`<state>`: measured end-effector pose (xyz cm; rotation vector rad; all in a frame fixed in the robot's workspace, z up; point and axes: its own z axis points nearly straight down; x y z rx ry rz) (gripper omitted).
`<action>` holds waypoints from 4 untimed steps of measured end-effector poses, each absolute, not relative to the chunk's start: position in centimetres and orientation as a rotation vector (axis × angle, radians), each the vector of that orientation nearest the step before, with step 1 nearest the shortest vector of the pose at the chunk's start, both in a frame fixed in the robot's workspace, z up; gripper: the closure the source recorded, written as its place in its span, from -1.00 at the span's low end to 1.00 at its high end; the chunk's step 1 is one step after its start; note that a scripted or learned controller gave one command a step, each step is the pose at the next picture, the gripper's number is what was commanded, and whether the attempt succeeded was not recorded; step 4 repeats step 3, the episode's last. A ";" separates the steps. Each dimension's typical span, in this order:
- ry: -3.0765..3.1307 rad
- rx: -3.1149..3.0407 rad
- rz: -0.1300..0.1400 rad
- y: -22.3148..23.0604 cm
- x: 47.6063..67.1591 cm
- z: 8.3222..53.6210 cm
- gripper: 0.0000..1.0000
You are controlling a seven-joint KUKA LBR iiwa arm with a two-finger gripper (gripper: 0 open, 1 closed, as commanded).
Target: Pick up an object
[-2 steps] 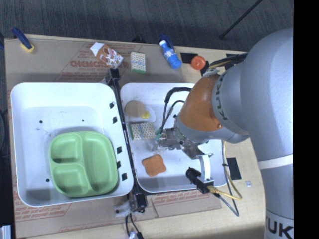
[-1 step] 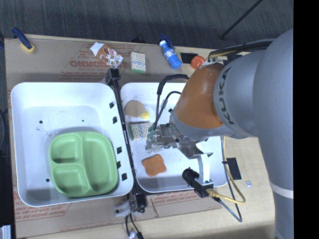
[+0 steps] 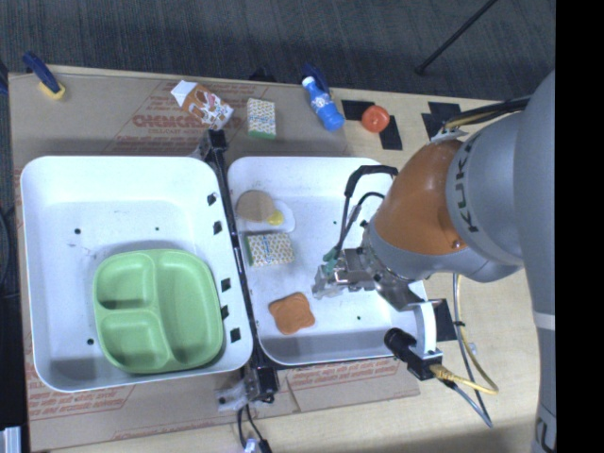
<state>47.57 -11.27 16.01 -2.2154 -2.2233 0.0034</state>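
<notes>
In the right bin [image 3: 311,173] lie three small items: a tan round piece with a yellow spot [image 3: 259,208], a pale patterned square packet [image 3: 270,249] and an orange-brown bread-like piece [image 3: 292,312]. My gripper [image 3: 333,277] hangs low over the bin's middle, just right of the packet and above-right of the orange-brown piece. The orange-banded wrist [image 3: 427,215] looms over it from the right. Nothing shows between the fingers, and their spacing is hidden by the slant.
The left bin [image 3: 57,187] holds a green divided tray [image 3: 156,308]. Behind the bins on the cardboard lie a snack wrapper [image 3: 200,104], a small box [image 3: 261,118], a blue bottle [image 3: 324,104] and an orange ball [image 3: 376,118]. Cables [image 3: 462,366] trail at the front right.
</notes>
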 end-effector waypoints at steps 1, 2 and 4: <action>-2.226 -2.217 0.000 -13.8 47.7 21.0 1.00; -2.225 -2.217 0.001 -17.0 50.6 21.2 1.00; -2.225 -2.214 0.000 -13.6 47.6 23.4 1.00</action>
